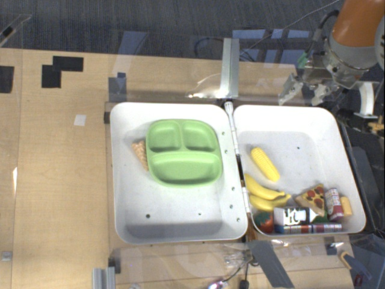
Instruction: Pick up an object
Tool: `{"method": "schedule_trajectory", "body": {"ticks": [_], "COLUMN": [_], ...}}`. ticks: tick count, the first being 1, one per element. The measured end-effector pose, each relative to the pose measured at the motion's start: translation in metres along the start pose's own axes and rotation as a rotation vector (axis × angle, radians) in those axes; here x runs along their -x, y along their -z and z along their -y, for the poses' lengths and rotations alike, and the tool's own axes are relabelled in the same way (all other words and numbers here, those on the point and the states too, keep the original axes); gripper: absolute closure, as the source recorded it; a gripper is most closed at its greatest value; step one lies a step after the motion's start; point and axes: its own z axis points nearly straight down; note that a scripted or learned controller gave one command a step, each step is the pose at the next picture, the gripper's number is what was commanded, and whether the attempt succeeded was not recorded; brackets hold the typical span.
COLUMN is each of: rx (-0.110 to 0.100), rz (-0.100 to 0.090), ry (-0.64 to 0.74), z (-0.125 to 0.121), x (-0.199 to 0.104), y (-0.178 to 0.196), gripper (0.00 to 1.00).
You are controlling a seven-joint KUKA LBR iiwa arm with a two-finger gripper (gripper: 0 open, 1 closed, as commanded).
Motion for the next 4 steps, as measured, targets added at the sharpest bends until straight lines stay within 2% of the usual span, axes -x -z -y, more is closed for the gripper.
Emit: {"method": "schedule_trajectory", "body": {"ticks": [1, 2, 3, 4], "rx": [-0.001, 0.011, 0.019, 0.003], "rz": [-0.001, 0.002, -0.001, 0.000], "ry": [0.204, 0.283, 0.283, 0.257], "z": [0.024, 0.053, 0.050, 0.021], "x": [-0.008, -0.010, -0.012, -0.060], "y": [-0.143, -0.192, -0.179, -0.088], "gripper": [0.00, 0.00, 1.00, 1.00]}}
